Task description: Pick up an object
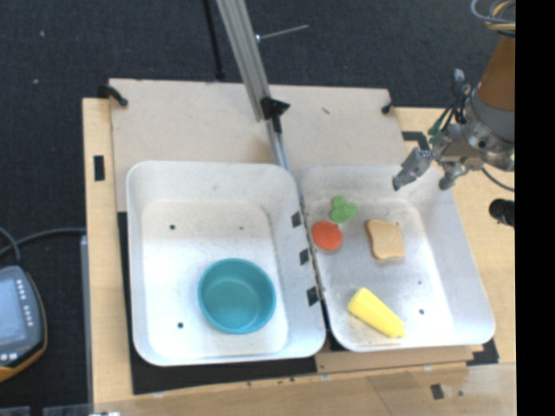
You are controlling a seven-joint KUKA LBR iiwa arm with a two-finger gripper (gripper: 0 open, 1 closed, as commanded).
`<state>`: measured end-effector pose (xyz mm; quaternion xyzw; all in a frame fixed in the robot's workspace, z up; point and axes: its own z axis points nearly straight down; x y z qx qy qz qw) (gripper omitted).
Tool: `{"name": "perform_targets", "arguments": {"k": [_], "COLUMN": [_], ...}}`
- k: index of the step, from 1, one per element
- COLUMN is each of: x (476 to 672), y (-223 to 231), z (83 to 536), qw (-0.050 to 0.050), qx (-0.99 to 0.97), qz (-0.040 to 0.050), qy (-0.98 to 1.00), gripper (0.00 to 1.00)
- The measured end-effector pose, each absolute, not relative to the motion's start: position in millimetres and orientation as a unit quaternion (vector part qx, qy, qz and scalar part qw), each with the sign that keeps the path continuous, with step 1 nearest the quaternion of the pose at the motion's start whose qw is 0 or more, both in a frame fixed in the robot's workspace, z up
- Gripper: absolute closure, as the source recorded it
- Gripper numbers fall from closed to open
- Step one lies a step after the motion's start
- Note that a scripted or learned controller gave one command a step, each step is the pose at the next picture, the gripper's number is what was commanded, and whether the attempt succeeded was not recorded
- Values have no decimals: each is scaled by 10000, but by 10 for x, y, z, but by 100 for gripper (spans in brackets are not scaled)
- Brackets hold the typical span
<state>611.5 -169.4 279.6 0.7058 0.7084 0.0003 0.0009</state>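
In the right bin (451, 267) lie a green piece (343, 209), a red round piece (327, 236), a tan slice of bread (386, 239) and a yellow corn-like piece (375, 312). A teal bowl (237, 295) sits in the left bin (156, 232). My gripper (429, 172) hangs over the right bin's far right corner, well above the objects. Its two fingers stand apart and open, with nothing between them.
A slanted metal post (247, 55) rises from the bench behind the bins, ending near the divide between them. A tan board (191, 120) lies behind the bins. A handheld device (17, 319) rests at the far left edge.
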Motion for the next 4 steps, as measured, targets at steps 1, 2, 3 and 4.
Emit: {"name": "perform_targets", "arguments": {"k": [1,2,3,4], "x": [6115,6150,6225,6293], "y": [-1694,-1756,-1802,-1747], "z": [2796,2356,1906,1399], "qw": [10,-1,5,-3], "qx": [7057,7075,7081,7064], "qz": [2,-19,-12,-19], "qy": [7085,7068,7061,7078], "gripper": [0,0,0,0]}}
